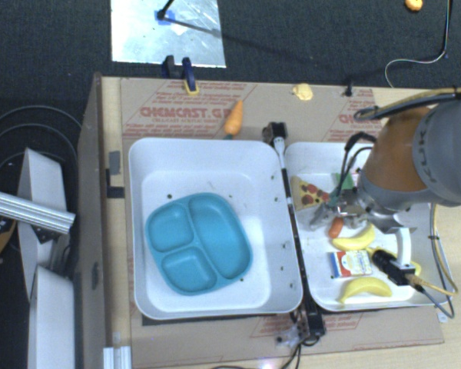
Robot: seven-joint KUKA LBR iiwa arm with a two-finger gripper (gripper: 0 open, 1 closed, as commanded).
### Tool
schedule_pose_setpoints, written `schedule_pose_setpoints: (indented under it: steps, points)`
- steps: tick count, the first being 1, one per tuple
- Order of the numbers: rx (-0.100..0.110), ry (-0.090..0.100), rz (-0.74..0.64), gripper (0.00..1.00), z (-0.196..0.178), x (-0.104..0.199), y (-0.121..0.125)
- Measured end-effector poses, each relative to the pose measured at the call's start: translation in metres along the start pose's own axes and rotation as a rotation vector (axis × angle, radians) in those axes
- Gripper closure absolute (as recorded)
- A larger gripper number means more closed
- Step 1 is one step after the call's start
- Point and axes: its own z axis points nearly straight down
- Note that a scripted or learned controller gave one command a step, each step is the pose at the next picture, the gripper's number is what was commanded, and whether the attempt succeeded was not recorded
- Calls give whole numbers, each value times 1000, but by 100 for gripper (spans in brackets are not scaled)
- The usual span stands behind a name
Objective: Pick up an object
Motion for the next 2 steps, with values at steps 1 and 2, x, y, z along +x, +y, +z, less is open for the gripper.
schedule_pose_setpoints:
  steps: [1,2]
  points:
    - [-5,-1,2,100,-11,-1,2]
    - [-10,1,-6,100,-106,54,-20]
